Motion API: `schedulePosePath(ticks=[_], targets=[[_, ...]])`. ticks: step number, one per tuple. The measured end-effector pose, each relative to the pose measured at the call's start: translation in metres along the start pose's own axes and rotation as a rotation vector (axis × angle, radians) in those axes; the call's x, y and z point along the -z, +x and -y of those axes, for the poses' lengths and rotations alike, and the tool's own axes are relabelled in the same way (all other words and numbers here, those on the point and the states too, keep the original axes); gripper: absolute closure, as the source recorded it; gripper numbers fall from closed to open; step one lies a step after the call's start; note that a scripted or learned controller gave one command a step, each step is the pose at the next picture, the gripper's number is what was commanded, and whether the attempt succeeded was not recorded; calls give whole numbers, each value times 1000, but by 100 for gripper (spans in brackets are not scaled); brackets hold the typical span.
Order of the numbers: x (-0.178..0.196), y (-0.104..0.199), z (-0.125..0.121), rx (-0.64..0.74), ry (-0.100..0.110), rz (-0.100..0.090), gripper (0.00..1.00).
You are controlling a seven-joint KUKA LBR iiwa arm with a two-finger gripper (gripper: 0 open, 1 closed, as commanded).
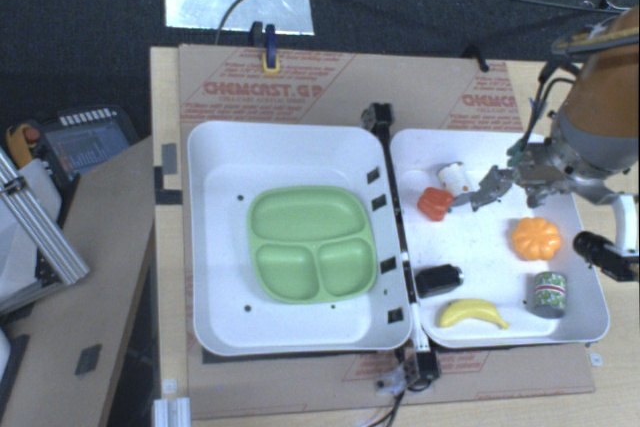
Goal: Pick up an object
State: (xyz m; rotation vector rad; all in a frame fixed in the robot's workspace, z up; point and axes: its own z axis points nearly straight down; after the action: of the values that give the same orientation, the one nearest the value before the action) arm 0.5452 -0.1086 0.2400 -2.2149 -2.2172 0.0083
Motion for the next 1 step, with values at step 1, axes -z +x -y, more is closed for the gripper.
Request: schedulePosePath(ticks=[1], targets=[[5, 0, -2, 2, -11, 2, 0]])
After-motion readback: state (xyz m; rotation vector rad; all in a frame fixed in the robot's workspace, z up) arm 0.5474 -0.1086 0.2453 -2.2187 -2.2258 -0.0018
